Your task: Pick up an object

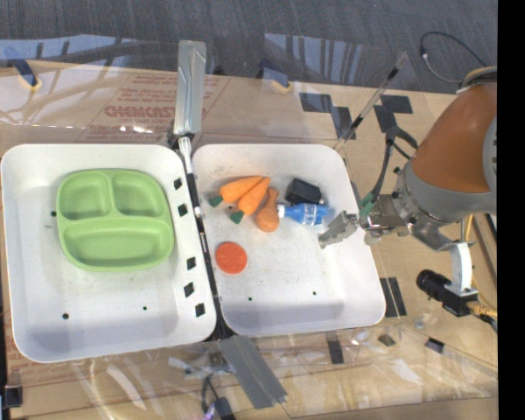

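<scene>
Over the right bin's (pixel 359 269) right edge the pincer (pixel 339 229) is hovering, can't tell if it's open or closed. Bottle (pixel 304 213), black block (pixel 303 189), carrots (pixel 249 196), and orange disc (pixel 231 257) are lying nearby inside.

Two bins sitting side by side on the bench. A divided plate (pixel 114 217) is lying in the left bin (pixel 35 322). In the right bin (pixel 280 309), two carrots (pixel 254 198) are lying together toward the far side, a bottle (pixel 304 213) just to their right, a small box (pixel 304 190) just behind the bottle. A round disc (pixel 232 257) is sitting nearer, apart from them. My gripper (pixel 339 228) is hanging over the right bin's right side, beside the bottle.
</scene>
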